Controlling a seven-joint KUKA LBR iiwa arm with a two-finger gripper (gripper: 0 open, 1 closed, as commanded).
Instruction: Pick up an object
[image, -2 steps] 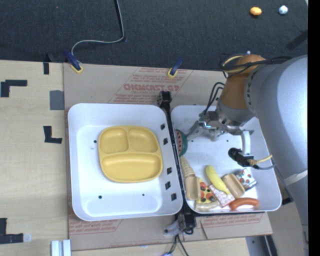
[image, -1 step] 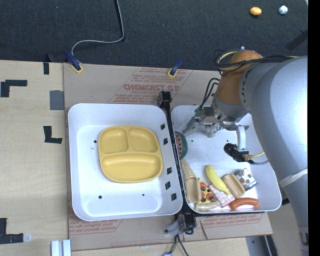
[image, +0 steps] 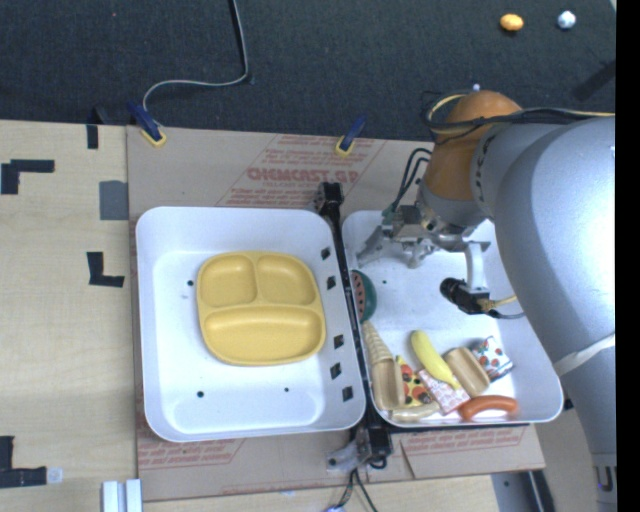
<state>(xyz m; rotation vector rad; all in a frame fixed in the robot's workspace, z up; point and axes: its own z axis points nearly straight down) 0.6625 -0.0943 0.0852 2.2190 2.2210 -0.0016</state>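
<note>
gripper (image: 405, 243) sits over the far end of the right bin (image: 530, 400), nothing visible between its fingers, can't tell how far open they are. pick not done yet. candidates all piled at the near end of that bin: banana (image: 427, 356), hot dog (image: 488, 407), ice cream cone (image: 381, 361), pizza slice (image: 412, 389). left bin (image: 165, 300) has the yellow divided plate (image: 261, 307). left to do: move nearer, descend, grasp, lift.

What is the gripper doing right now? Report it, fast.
Gripper: over the right bin, fingers' state cannot be told; nothing seen held.
</note>
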